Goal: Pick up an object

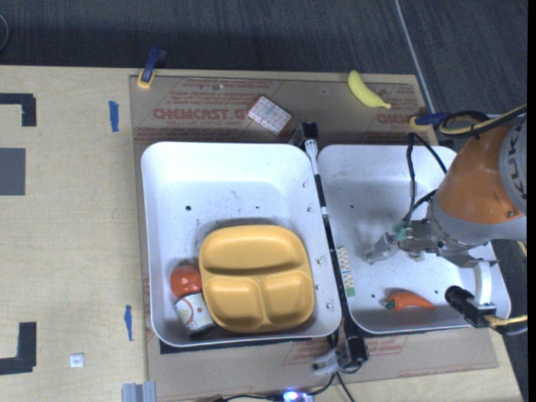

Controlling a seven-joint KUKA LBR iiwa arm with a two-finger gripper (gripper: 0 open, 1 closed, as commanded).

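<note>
My gripper [381,247] hangs low over the middle of the right bin [368,174], its grey tip pointing left, and nothing shows in its grasp. An orange carrot [409,301] lies near that bin's front edge, a short way in front of the gripper and to its right, apart from it. In the left bin [218,170] a yellow sectioned tray [255,275] fills the front half. A red-orange ball-like object [185,280] and a small white-and-orange can [193,311] sit against the tray's left side.
On the cardboard behind the bins lie a yellow banana [367,90] and a small patterned box [268,114]. A black rail [322,216] runs between the two bins. The arm's orange band [477,187] and cables overhang the right bin's right side.
</note>
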